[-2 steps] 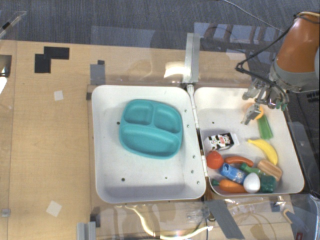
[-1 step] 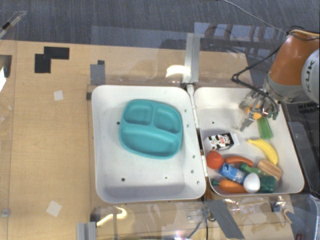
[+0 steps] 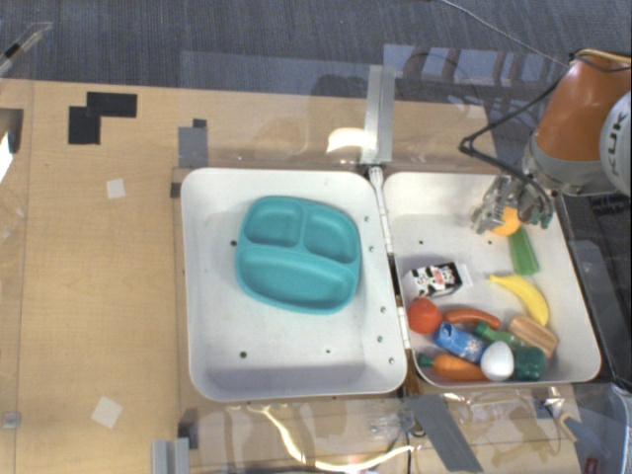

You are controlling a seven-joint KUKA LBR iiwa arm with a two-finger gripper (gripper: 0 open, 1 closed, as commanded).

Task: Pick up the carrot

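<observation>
Claw (image 3: 513,208), finger state indiscernible, hovers at the right bin's (image 3: 434,191) far end. Carrot (image 3: 456,367) lies well apart toward 7 o'clock, long axis running 3–9 o'clock.

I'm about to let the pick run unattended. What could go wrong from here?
1. The tool sits at the right bin's far end over an orange piece and a green piece, far from the carrot, so it may grab the wrong item.
2. The carrot lies in the near corner, packed against the egg and blue bottle, beside the wall; fingers may hit those.
</observation>
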